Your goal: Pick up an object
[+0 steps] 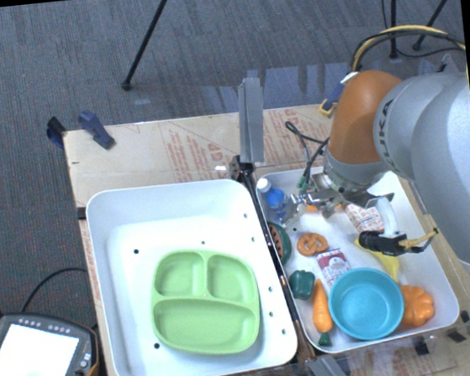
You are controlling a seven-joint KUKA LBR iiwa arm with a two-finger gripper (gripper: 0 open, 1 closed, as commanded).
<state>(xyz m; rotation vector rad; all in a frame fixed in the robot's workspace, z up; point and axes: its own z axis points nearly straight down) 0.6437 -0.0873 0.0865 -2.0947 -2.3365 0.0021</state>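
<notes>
The right bin (442, 279) holds several objects: a blue bowl (365, 303), a carrot (319, 308), a green pepper (301, 283), a brown pretzel (312, 243), a red packet (334, 266), a yellow banana (383, 247), an orange fruit (418, 305) and a small blue bottle (273, 199). My gripper (315, 202) hangs low over the far left part of this bin, just right of the bottle and above the pretzel. Nothing can be seen held in it. The wrist hides the bin's far corner.
The left bin (106, 240) carries a green divided plate (206, 302). A grey upright post (252, 126) stands behind the gap between the bins. A white wrapped item (366, 217) lies under the wrist. A tablet (35, 359) sits on the floor at lower left.
</notes>
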